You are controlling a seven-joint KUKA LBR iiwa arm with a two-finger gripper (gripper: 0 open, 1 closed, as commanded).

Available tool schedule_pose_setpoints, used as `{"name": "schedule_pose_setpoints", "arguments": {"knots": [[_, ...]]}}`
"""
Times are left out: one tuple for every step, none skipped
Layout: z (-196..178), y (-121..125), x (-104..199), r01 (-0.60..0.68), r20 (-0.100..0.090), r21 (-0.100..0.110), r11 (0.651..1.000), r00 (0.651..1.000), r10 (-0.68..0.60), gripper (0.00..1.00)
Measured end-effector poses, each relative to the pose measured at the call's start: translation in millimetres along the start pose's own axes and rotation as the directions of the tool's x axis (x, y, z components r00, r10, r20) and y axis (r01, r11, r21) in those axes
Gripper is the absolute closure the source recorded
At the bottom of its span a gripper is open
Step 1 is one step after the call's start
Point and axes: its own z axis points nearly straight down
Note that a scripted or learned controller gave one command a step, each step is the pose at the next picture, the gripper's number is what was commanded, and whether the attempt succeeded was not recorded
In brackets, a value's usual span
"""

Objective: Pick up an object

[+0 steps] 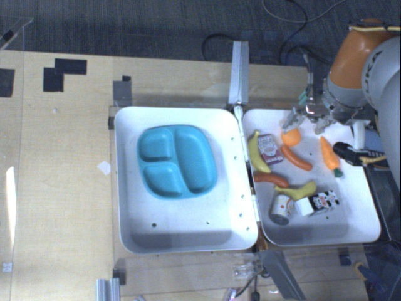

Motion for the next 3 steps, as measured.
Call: {"name": "schedule_pose_setpoints", "arguments": {"knots": [[35, -23, 21, 0.076, 0.009, -0.026, 0.997, 0.997, -0.076, 0.00], [27, -22, 23, 0.079, 0.006, -0.026, 0.997, 0.997, -0.079, 1.00], [-102, -1, 85, -0.069, 0.000, -0.004, 0.998, 0.998, 0.069, 1.00]]}}
